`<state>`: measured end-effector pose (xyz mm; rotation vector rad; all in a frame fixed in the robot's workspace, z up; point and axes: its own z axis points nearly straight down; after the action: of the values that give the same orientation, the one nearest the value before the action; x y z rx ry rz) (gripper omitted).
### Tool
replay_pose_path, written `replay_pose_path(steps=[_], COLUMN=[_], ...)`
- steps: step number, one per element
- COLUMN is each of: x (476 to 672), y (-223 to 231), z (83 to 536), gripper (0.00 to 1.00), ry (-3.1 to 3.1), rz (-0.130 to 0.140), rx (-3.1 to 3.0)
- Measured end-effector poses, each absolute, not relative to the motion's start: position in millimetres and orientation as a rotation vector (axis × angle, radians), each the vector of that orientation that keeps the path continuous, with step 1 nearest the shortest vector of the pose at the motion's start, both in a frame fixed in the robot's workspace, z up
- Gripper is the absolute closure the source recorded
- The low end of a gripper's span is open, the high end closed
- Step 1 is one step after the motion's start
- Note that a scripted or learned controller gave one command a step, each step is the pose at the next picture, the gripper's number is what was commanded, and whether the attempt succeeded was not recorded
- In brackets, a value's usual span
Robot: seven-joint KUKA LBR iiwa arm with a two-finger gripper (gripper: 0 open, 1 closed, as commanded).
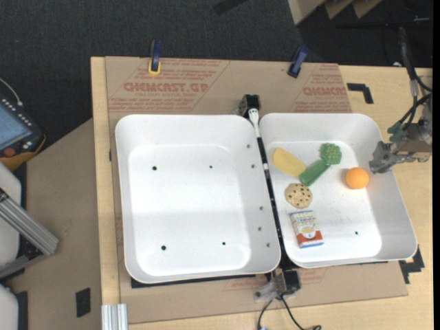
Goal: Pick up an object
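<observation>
The right bin [344, 215] holds several small items. A yellow lemon-shaped piece [289, 161] lies near its left wall, with a green broccoli toy [322, 162] just right of it. An orange ball [356, 178] rests toward the right wall. A chocolate-chip cookie [298, 195] lies below the yellow piece, and a small white and red carton [306, 228] lies nearer the front. My gripper [382, 160] hangs at the bin's right rim, just right of and slightly above the orange ball. It is small and partly cut off by the frame's edge, and nothing shows in its grasp.
The left bin [185, 198] sits beside the right one, joined by a black hinge strip [265, 184]. Both rest on a cardboard sheet [206, 81] held by two clamps [155, 59] at the back. Cables hang at the far right [416, 108].
</observation>
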<state>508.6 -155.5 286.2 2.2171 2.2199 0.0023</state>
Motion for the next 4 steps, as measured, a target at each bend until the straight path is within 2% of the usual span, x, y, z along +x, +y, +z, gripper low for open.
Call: replay_pose_path(steps=[1, 2, 3, 4], x=[478.5, 480.8, 480.2, 479.6], y=[-175.1, -105.3, -63.8, -2.9], z=[306.2, 352.8, 358.5, 353.7], gripper=[1.0, 1.0, 1.0, 1.0], ry=[2.216, 2.228, 2.225, 2.231], rz=[0.001, 0.008, 0.004, 0.0], rx=[2.222, 2.208, 2.214, 2.215])
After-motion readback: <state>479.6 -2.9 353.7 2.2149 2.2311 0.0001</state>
